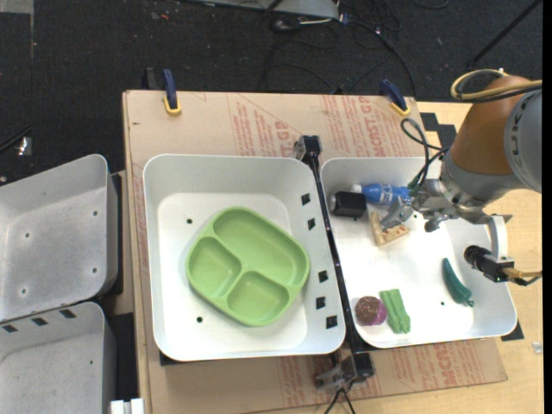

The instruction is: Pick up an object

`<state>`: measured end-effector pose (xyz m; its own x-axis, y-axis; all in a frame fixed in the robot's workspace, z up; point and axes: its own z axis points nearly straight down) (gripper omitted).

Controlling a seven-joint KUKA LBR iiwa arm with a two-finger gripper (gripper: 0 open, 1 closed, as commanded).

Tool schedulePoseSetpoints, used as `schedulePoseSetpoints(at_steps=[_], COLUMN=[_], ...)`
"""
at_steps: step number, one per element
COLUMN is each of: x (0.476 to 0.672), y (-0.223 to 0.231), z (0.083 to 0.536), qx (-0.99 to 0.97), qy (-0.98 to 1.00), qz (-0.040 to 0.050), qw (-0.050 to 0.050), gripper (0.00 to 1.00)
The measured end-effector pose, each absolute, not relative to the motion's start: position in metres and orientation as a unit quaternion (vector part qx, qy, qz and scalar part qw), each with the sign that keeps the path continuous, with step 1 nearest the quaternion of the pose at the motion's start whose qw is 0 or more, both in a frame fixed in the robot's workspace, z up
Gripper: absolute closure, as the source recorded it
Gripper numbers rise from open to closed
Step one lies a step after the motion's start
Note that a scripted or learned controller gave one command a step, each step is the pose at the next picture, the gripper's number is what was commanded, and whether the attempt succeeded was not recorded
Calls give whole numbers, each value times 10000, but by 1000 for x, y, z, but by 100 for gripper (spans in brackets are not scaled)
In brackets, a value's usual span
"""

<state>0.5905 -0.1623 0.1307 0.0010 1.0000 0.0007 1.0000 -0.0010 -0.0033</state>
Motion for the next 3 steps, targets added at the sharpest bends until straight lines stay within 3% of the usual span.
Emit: schedulePoseSetpoints(at_steps=[1, 3], x=[592, 599], y=[-163, -164], z=[144, 207], qx=[-7075, -7063], qy=[-7067, -7079], qz=[-2, -7], qw=[-8, -13], gripper=[100, 100])
